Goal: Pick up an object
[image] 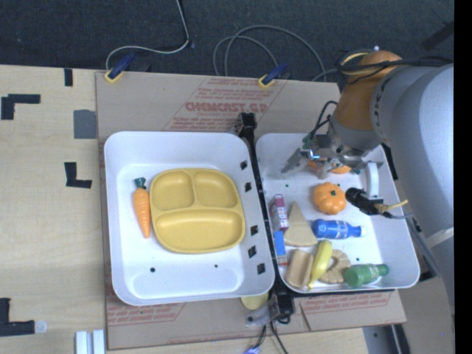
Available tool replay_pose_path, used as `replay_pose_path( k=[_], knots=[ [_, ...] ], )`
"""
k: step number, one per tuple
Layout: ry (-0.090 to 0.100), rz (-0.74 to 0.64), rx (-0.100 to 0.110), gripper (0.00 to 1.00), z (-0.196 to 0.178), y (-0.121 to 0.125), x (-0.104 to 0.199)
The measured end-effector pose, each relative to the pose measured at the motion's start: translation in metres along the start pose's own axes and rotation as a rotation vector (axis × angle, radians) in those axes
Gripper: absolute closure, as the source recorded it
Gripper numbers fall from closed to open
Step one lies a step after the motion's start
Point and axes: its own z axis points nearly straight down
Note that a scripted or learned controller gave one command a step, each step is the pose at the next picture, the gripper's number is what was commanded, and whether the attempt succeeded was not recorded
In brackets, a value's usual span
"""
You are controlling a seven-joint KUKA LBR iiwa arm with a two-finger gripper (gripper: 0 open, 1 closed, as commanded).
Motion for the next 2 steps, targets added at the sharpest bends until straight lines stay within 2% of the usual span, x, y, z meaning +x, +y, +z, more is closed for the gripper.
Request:
replay_pose_path(
  k=[1,2],
  knots=[
    [0.000,0.009,-0.001,0.00,-0.001,-0.035,-0.042],
    [0.002,0.008,0.033,0.00,0.003,0.017,-0.003]
  ],
)
